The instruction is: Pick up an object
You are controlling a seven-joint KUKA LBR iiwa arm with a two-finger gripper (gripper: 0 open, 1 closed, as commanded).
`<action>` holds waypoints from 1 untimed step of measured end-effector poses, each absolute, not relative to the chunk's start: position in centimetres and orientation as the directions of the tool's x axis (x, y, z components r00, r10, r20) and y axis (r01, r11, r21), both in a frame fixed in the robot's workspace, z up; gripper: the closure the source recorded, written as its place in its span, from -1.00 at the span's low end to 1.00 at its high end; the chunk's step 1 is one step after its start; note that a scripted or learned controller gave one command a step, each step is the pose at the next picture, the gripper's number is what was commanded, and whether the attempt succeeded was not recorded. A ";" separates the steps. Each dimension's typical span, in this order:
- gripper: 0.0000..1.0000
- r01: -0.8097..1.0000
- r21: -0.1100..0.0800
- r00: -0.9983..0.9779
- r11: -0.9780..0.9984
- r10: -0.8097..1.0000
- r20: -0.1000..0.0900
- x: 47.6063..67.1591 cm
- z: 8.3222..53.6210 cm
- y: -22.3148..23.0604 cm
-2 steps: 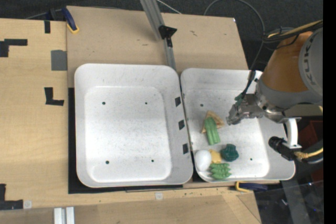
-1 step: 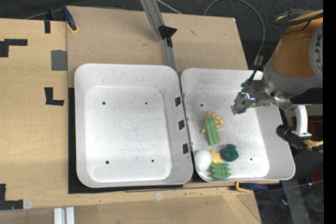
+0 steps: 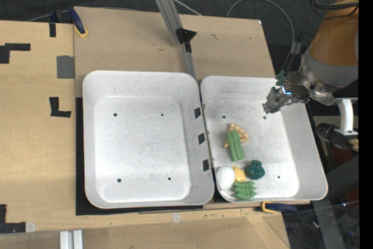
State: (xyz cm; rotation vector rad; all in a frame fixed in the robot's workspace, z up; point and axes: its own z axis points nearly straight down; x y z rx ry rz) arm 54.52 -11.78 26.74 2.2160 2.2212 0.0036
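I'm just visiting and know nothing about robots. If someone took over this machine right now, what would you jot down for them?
Gripper: above the upper right part of the right bin, with nothing seen in it.
Objects: all in the right bin's lower half: a long green piece on a tan one, a dark green lump, a white egg shape, a light green piece.
Done: nothing picked.
Left: descend, grasp one, lift.

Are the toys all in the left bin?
No, the green toy and the white ball lie in the right bin.
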 end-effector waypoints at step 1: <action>1.00 1.000 0.000 -0.001 0.001 1.000 0.000 54.5 28.4 -11.7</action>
